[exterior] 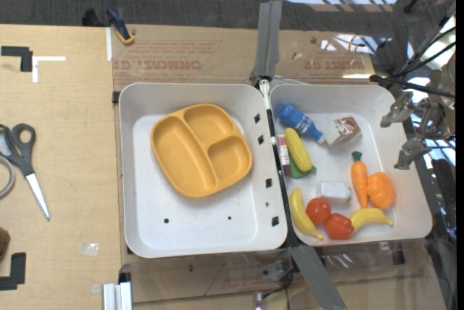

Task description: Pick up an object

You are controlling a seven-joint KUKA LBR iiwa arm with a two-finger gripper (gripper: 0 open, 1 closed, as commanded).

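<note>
Left bin (138,178) holds a yellow divided plate (201,149). Right bin (406,218): toy food packed tight, corn (298,149), carrot (359,182), tomatoes (319,211). Can't tell fingers' state. Risk: crowding makes a grasp slip or nudge neighbours.

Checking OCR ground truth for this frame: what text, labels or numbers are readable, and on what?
Cardboard sheet behind the bins: a line of red print, upside down and too blurred to read for sure.
Same cardboard behind the right bin: more red print, unreadable.
Small brown-and-white carton in the right bin: label too small to read.
Blue bottle: no legible label.
Nothing else carries readable text.
</note>
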